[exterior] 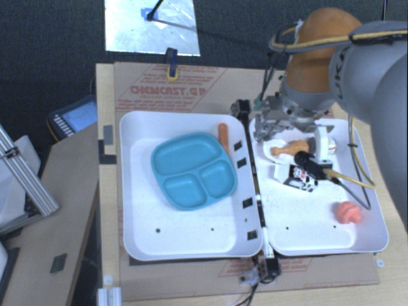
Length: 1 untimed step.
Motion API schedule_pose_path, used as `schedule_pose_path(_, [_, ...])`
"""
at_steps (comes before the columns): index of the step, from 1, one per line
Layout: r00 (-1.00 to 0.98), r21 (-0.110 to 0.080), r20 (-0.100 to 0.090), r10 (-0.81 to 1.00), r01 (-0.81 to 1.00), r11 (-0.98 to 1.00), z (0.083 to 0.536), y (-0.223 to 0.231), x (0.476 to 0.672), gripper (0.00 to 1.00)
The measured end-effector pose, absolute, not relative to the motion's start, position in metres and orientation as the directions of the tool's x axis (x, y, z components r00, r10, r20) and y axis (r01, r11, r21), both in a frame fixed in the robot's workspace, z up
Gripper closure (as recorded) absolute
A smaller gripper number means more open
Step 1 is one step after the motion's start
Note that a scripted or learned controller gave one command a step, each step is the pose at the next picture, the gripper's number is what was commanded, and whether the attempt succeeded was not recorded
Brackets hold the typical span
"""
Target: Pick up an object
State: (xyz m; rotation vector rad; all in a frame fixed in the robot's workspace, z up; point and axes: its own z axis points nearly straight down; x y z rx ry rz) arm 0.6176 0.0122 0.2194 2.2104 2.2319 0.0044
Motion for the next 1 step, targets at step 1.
schedule_pose_path(1, [-0.009, 0.0, 0.001, 1.0, 1.0, 0.009, 0.2135, 0.0677, 0.6076, 1.0])
